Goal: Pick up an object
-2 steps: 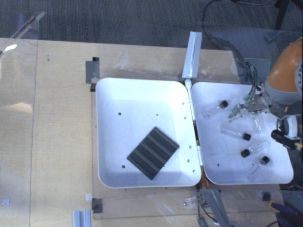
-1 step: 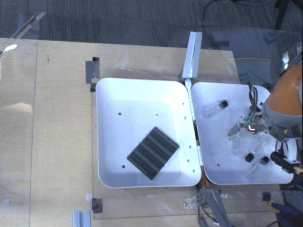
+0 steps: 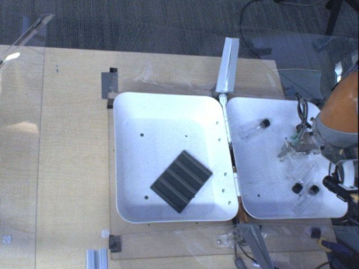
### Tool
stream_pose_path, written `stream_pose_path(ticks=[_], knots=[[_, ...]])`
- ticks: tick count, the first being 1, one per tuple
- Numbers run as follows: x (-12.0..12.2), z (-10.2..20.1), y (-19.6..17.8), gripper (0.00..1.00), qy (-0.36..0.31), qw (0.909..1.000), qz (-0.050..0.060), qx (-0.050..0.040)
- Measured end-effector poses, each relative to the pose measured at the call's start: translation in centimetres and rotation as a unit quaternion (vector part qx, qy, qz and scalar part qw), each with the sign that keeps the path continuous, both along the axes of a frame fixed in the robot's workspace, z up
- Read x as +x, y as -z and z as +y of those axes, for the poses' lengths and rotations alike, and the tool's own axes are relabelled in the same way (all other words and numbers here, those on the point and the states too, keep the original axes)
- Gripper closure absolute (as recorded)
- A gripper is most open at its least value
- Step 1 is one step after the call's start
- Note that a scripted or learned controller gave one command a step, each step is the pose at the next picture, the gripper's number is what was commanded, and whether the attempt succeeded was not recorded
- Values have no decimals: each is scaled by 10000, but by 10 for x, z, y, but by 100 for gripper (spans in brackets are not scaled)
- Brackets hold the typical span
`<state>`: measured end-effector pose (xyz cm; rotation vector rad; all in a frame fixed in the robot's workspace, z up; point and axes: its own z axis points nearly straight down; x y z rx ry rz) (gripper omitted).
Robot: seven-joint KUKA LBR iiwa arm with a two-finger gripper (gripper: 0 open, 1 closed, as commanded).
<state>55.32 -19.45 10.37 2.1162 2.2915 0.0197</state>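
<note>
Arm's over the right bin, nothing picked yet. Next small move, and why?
Probably lower the gripper onto the clear items right under it. It hangs over the right bin, among small transparent vial-like pieces with black caps, and none is visibly held. The dark ribbed pad lies far off in the left bin.

Dark ribbed slab (image 3: 182, 181) flat, diagonal, left bin; clear vials (image 3: 252, 129), apparently, right bin.

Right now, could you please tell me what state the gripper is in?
Gripper: over the right bin, among the clear vials; open or shut cannot be told.
</note>
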Motion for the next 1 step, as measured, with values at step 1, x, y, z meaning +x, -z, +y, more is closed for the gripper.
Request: stream_pose_path(ticks=[1], knots=[[75,81,-104,100,514,9986,87,37]])
